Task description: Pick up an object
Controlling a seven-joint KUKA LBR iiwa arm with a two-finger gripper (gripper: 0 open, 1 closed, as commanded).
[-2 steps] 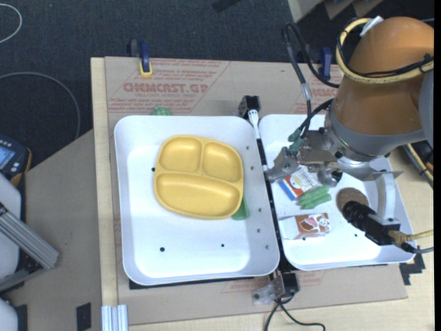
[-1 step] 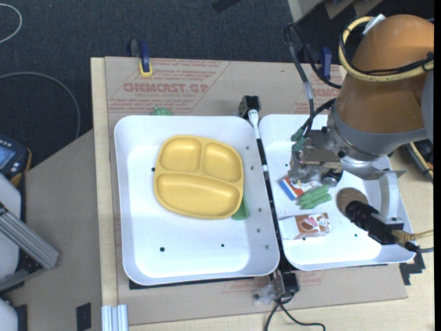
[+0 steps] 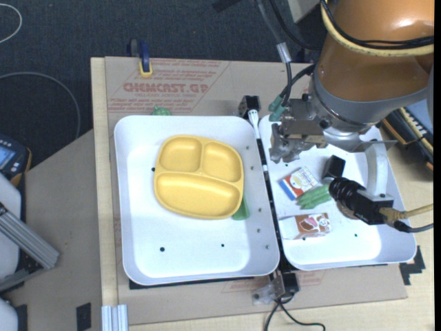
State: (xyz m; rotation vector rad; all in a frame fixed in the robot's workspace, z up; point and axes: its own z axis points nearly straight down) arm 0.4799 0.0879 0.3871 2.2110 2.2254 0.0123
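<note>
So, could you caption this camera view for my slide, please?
Gripper above right bin; yellow divided plate in left bin.

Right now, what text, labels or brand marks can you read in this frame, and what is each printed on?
"CHEMCAST GP" in red, partly blurred, on the brown board under the bins; smaller red lines around it are too blurred to read.
White packet in the right bin: printed picture, wording too small to read.
Brown packet in the right bin: printed picture, wording too small to read.
Yellow divided tray: no text.
</note>
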